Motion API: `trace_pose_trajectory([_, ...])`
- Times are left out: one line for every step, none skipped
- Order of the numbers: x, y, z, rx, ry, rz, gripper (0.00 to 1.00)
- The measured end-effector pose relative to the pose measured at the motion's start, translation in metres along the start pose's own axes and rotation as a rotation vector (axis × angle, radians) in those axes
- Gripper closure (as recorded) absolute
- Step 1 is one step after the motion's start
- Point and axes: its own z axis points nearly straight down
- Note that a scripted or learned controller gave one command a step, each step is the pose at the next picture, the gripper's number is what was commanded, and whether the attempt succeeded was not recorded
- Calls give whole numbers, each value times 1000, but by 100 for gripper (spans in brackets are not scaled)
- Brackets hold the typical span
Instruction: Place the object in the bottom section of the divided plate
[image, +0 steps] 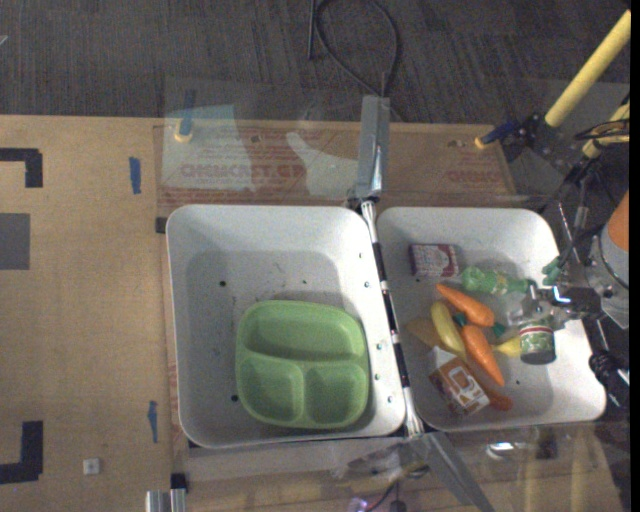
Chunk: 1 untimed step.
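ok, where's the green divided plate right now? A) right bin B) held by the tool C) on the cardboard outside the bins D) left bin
D: the green divided plate lies flat on the floor of the left bin, apart from the toys in the right bin.

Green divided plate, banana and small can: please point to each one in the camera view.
Green divided plate (300, 340): camera view, on its large upper section.
Banana (446, 327): camera view, mid-body.
Small can (537, 344): camera view, on its label side.
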Motion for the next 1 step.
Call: trace_pose_trajectory([99,31,-4,-2,1,-99,100])
